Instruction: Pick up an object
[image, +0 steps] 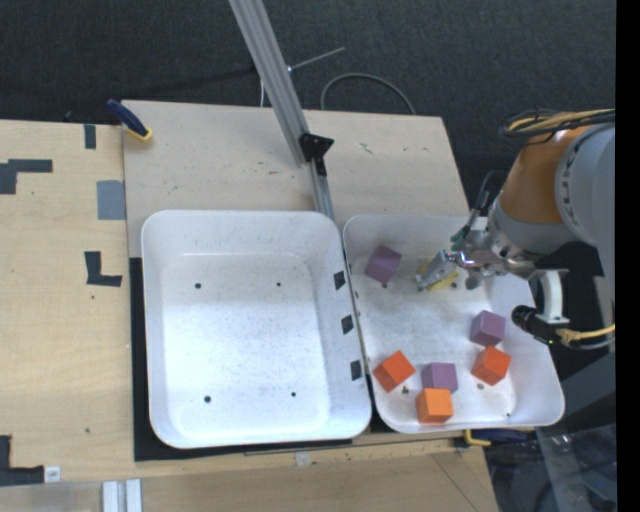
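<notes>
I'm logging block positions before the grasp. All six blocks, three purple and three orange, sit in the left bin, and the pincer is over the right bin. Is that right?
Not quite. The camera view shows the purple blocks and the orange blocks all in the right bin, not the left bin. The counts are right, and the pincer is over the right bin as you said.

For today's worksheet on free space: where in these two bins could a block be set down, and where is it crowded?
The left bin offers bare floor from wall to wall. In the right bin, a bare patch lies mid-floor between the upper purple cube, the gripper and the lower blocks. Crowded: the near end, where an orange cube, another purple cube and neighbours cluster.
</notes>
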